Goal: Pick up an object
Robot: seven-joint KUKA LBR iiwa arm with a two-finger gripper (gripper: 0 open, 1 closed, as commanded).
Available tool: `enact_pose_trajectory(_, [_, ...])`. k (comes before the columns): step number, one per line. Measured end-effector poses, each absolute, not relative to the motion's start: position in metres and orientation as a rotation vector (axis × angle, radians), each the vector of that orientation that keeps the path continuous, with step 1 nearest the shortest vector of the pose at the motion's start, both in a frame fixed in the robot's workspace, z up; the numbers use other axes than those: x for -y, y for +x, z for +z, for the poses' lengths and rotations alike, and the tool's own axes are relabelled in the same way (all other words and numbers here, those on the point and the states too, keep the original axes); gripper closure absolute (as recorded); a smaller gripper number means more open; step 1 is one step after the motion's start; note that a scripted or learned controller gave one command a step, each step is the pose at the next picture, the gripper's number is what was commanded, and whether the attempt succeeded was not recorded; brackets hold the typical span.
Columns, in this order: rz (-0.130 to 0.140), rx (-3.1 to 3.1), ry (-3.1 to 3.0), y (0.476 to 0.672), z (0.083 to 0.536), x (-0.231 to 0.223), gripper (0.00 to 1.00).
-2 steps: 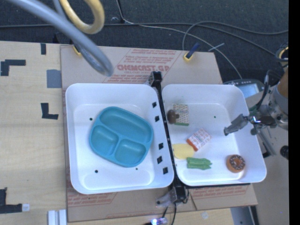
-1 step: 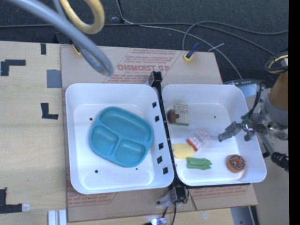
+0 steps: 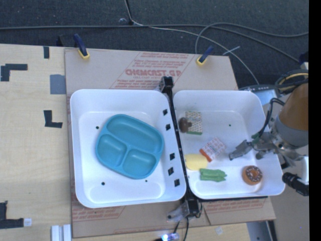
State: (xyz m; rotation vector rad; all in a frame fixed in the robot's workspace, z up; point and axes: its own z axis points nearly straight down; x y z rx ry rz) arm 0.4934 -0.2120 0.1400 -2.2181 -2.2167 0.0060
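Just one camera here, fixed above the bench (image 3: 30, 134) and looking down at a slant — far enough back to fit the left bin (image 3: 80, 149) and right bin (image 3: 228, 102) whole, with dark floor (image 3: 200, 9) along the top. The arm (image 3: 296, 114) enters from the right.

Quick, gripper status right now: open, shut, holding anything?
Gripper: over the right bin, left of the donut; nothing seen in it, and open or shut cannot be told from this view.
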Motion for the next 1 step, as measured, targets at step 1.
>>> enact_pose_trajectory(1, [0.002,2.222,-2.220,0.4932,0.0872,0.2112,0.00])
